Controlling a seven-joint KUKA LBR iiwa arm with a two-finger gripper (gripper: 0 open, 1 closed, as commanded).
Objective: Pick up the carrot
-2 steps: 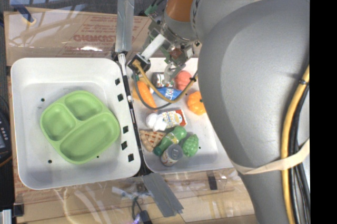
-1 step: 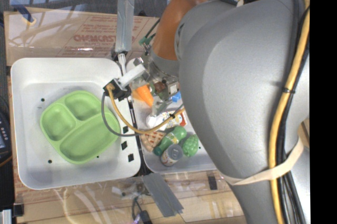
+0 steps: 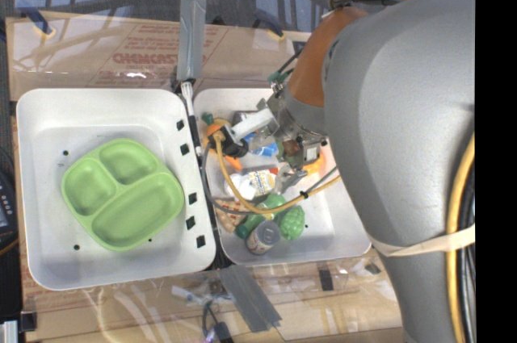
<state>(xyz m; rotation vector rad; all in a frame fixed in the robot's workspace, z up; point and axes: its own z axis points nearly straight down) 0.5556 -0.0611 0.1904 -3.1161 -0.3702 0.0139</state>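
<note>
My gripper [image 3: 289, 160] hangs low over the middle of the right bin [image 3: 343, 230], among a pile of small items. The arm's big grey body covers the bin's right half. An orange, carrot-coloured strip [image 3: 322, 164] shows just to the right of the gripper, mostly hidden by the wrist. Near the bin's left wall lies a second small orange piece [image 3: 212, 127]. Which of the two is the carrot I cannot tell. Nothing shows plainly in the gripper's grasp.
The right bin also holds a white printed packet [image 3: 258, 182], a blue item [image 3: 262, 146], a green knobbly toy [image 3: 292, 223] and a can [image 3: 263, 236] at the front. A green divided plate [image 3: 121, 192] lies in the left bin [image 3: 48, 123].
</note>
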